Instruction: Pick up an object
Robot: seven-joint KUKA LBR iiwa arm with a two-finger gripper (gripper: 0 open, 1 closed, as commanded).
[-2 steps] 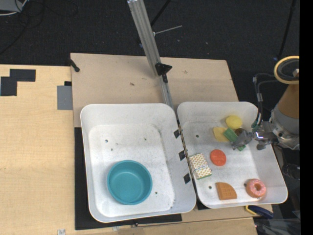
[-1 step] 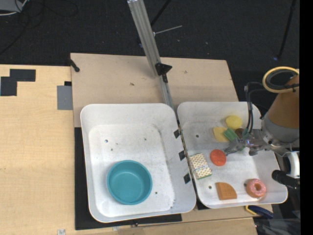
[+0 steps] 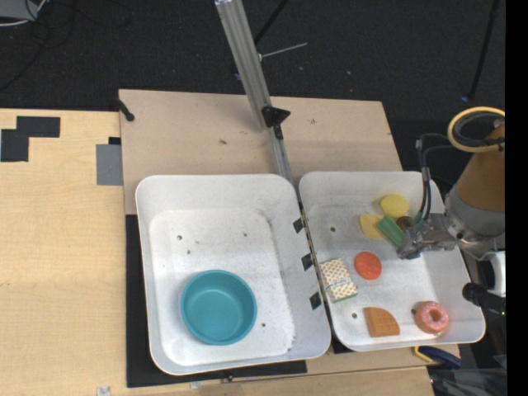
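White bins (image 3: 157, 200); checkered packet (image 3: 338, 279) (print unreadable).

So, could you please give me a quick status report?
Gripper low in right bin, beside green block. Nothing visibly held. Yellow pieces and red disc crowd close.

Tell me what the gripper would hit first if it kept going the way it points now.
Most likely the green block. The gripper reaches into the right bin from the right, its tip right against that block, with yellow pieces just beyond. Depth is unclear in this slanted view, so it may already touch.
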